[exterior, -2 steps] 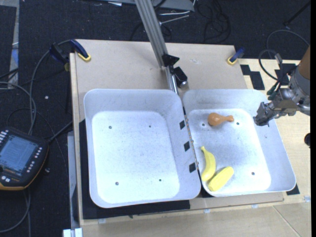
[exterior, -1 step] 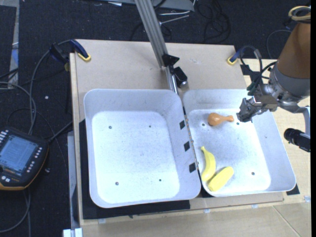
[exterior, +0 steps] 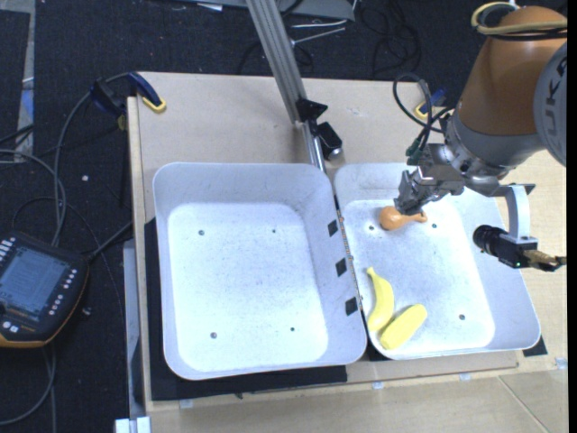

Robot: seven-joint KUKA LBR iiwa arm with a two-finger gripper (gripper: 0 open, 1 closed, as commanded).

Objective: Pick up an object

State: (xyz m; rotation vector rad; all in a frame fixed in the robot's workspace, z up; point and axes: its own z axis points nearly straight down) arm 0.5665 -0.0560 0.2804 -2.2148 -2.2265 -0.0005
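At the near edge of the right bin (exterior: 505,332) lie a banana (exterior: 380,296) and, just beside it and touching or nearly so, a paler yellow oblong piece (exterior: 403,326). The banana is curved and bright yellow, its stem end pointing up toward the bin's middle; both sit close to the bin's left wall, near the divide between the bins. To their right the floor of this bin is bare white, speckled, out to the right rim.

Farther back in the same bin is a small orange object (exterior: 393,218), rounded and smooth-looking, resting on the floor near the back left corner. The gripper (exterior: 414,201) hangs directly over it, its dark tip touching or just above the object's upper right side. Whether the fingers are spread or closed cannot be told from this slant, nor whether the object is between them. The arm (exterior: 509,79) comes in from the right above the bin's back edge.

The left bin (exterior: 167,242) shows a wide bare floor. A slanted metal rail (exterior: 279,52) rises behind the two bins.
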